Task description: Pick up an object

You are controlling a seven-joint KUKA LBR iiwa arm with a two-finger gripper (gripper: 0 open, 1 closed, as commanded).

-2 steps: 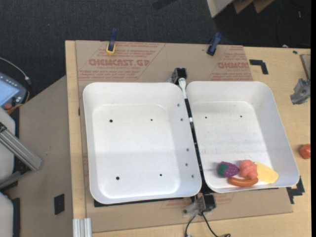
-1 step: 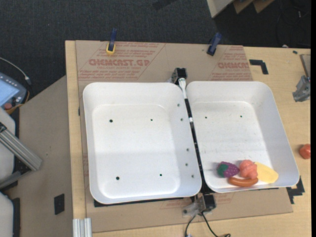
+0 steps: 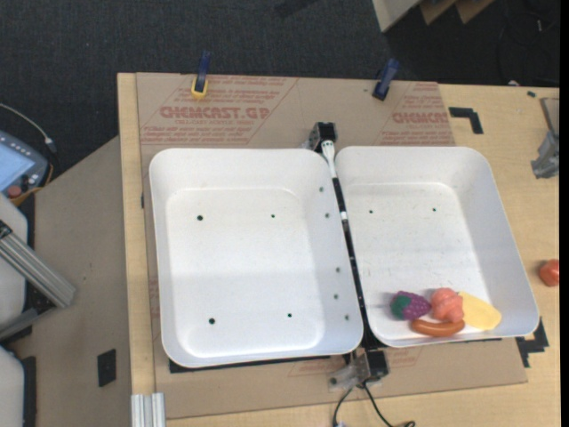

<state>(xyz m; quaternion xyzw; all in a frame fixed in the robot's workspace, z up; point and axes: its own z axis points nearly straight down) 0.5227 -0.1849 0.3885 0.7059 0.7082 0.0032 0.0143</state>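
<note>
The things to pick up are four little toys, all bunched together in the right bin (image 3: 498, 212), down in the corner nearest to us and on its right side. We see a purple toy (image 3: 410, 305) on the left of the bunch. Just beside it is a lumpy red toy (image 3: 448, 302), and they look like they touch. A yellow toy (image 3: 483, 313) lies on the other side of the red one, close to the bin's wall. A long orange toy (image 3: 436, 327), bent a bit like a sausage, lies in front of the red one, right up against it. The left bin (image 3: 160, 238) sits just beside the right bin, and their walls meet in the middle. A black clip (image 3: 323, 135) holds them at the far end, and another clip (image 3: 370, 364) with a wire sits at the near end. Both bins rest on a brown board (image 3: 267, 105) with red letters on it. A yellow and blue clamp (image 3: 201, 80) and a blue clamp (image 3: 386, 78) grip the board's far edge. At the right edge we see a small orange thing (image 3: 549, 274) and a grey thing (image 3: 546, 149), but we cannot tell what they are. We cannot tell if the gripper is wide or narrow.
</note>
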